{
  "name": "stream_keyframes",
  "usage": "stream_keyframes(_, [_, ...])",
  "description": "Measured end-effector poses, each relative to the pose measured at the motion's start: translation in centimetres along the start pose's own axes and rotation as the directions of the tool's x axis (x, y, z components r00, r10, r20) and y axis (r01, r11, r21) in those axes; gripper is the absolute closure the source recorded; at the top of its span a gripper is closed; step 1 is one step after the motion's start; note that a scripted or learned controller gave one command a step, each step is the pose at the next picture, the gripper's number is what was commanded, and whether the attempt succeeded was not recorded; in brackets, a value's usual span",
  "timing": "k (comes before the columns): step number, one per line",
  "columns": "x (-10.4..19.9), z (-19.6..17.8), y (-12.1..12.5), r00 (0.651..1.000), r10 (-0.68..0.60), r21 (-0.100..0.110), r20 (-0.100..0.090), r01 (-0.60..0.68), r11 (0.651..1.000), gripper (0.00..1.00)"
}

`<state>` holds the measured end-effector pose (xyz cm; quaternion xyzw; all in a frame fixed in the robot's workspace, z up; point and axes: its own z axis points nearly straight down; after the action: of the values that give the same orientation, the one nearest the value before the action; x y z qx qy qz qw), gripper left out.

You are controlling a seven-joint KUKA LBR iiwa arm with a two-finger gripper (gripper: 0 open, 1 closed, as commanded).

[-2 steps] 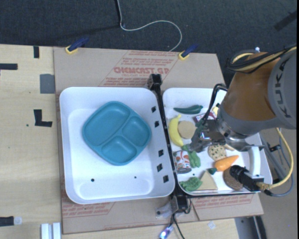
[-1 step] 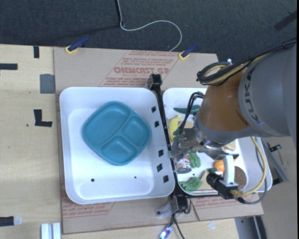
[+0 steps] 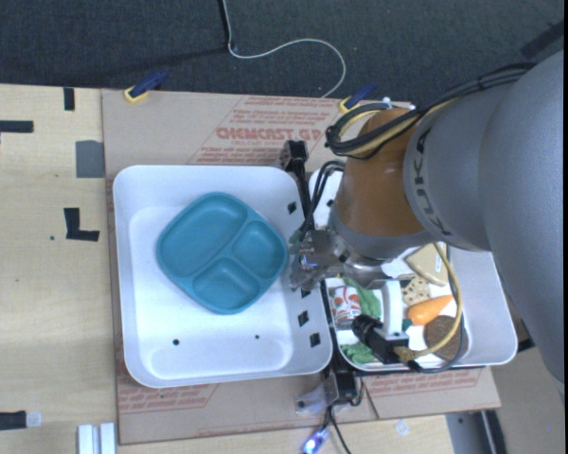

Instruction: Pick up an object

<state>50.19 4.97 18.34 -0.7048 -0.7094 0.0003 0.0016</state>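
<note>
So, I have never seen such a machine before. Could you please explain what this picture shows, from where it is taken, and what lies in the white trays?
The picture comes from one camera fixed above the bench, looking down at a slant. The big grey shape with the orange band is a robot arm, reaching in from the right. Its hand hangs low near the edge where the two bins meet; it is too hidden to tell whether it holds anything. On the bench stand two shallow white bins. The left bin holds a blue plate with three compartments. The right bin, mostly covered by the arm, holds a pile of small things, among them an orange carrot-like piece. Cardboard lies under the bins.
</note>
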Motion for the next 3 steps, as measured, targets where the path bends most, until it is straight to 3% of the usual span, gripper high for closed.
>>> stream_keyframes(1, [2.7,-15.3,-1.7,1.0,0.0,-0.017,-0.003,0.0,1.0,1.0])
stream_keyframes(2, [-3.3,-25.3,-1.8,1.0,0.01,-0.015,0.002,-0.01,1.0,1.0])
stream_keyframes(3, [0.0,-18.2,-1.9,1.0,0.004,0.004,0.003,-0.004,1.0,1.0])
